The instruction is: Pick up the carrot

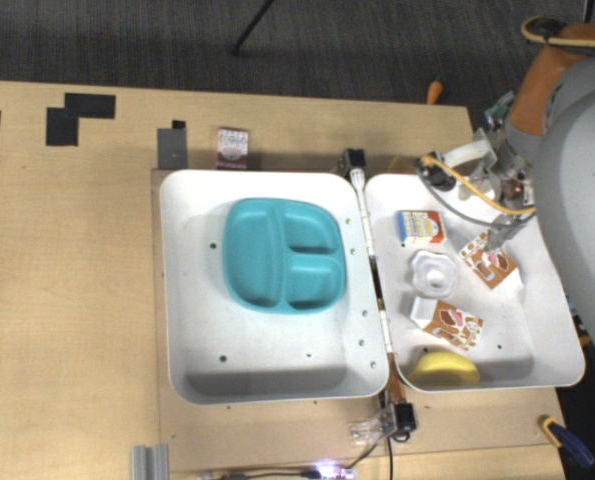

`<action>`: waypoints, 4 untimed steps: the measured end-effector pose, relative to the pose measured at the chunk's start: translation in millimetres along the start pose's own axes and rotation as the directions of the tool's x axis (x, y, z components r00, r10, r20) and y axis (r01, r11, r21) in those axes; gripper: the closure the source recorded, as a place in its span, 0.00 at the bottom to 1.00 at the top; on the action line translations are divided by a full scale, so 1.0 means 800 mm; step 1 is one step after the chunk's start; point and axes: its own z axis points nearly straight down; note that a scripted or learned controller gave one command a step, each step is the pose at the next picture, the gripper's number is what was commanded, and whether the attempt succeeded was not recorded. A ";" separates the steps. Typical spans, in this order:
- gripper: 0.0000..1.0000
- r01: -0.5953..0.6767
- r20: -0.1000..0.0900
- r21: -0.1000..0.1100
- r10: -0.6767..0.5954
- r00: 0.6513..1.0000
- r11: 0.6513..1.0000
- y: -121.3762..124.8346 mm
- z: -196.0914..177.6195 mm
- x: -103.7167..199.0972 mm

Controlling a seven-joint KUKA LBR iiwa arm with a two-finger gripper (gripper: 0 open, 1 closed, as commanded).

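Claw (499,236) (grip state impossible to tell) just above a printed packet (488,264) in the right bin (537,353).

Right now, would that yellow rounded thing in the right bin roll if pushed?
It may rock or roll: the yellow thing looks rounded and smooth. It lies by the right bin's near wall, so a push that way would likely jam it.
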 end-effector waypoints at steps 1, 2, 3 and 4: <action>0.00 0.084 -0.002 -0.005 -0.084 0.996 0.996 0.088 -0.037 -0.029; 1.00 0.099 -0.005 -0.003 -0.099 0.995 0.995 0.082 -0.051 -0.024; 1.00 0.000 -0.006 -0.002 0.000 1.000 1.000 0.081 -0.106 -0.043; 1.00 -0.005 0.003 0.003 0.005 1.000 1.000 0.035 -0.054 -0.137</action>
